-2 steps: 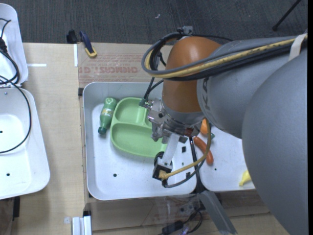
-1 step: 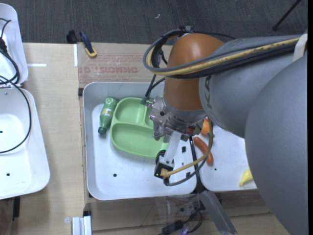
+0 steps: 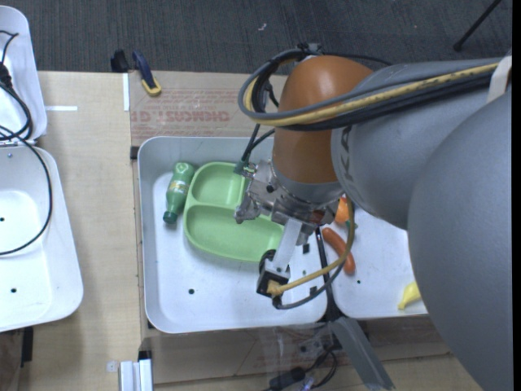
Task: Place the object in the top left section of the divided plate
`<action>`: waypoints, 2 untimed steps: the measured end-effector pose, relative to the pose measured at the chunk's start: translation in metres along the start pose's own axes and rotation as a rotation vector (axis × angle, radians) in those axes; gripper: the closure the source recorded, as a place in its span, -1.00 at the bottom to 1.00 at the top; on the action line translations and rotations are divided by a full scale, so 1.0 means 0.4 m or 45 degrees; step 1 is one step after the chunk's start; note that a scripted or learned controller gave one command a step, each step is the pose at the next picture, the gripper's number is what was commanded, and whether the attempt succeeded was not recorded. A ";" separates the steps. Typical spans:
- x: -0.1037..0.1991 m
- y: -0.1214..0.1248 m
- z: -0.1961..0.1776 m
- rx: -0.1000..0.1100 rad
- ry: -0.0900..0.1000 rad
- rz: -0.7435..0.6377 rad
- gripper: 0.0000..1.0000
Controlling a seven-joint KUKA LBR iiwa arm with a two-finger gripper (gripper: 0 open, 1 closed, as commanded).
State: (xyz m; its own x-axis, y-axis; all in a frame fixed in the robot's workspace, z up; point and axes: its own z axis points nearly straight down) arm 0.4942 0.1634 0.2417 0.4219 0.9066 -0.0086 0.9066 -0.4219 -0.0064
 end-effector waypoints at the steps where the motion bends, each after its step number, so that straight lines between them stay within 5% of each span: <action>1: -0.003 0.002 -0.019 0.003 -0.005 -0.001 1.00; 2: 0.112 0.236 0.032 -0.006 0.003 -0.079 1.00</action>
